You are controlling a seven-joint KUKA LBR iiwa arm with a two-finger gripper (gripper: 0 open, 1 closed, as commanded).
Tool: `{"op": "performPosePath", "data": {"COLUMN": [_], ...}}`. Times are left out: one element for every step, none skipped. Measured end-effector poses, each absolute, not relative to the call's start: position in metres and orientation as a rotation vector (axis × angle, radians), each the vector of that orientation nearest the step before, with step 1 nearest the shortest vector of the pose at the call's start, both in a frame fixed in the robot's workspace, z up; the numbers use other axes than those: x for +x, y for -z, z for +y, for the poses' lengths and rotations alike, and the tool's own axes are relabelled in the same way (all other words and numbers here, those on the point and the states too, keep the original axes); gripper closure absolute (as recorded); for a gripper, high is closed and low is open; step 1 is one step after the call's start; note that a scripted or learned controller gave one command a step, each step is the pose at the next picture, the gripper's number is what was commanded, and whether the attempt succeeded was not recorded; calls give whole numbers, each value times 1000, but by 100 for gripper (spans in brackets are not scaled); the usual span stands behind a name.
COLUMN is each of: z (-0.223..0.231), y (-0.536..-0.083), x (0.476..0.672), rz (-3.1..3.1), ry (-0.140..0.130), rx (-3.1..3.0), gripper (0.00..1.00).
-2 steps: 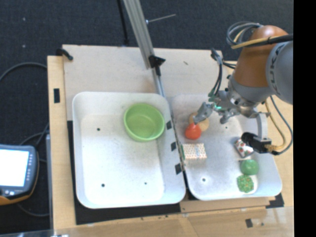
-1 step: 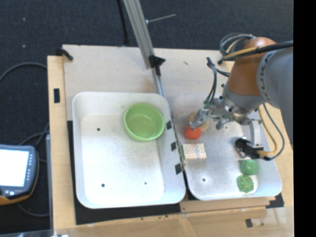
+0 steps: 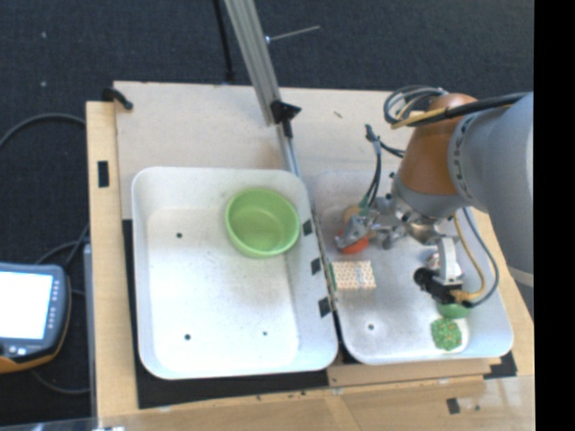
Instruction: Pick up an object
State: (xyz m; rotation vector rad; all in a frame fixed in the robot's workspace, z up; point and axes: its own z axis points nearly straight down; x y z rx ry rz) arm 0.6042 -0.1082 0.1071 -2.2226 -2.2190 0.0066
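My gripper is low over the upper left part of the right bin. An orange-red object lies right at its tip, touching or nearly touching it; whether it is gripped is hidden by the gripper body. Just below it, against the bin's left wall, lies a pale speckled block. A green knobbly object rests in the bin's lower right corner. A light green bowl stands upright in the upper middle of the left bin.
A slanted metal rail rises from the bench behind the bins and ends at the gap between them. The grey arm with its orange band covers the upper right of the right bin. A tablet lies off the bench at left.
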Motion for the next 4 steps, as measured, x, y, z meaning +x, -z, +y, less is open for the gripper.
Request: {"op": "performPosePath", "data": {"z": [-109,-104,-111,-112], "y": [-121,-176,-226,-249], "x": [606,616,610,611], "rz": [-2216,-2228,-2225,-2226], "ry": [2,7,5,4], "rx": [-2230,-2222,-2225,-2221], "gripper": [100,100,100,100]}}
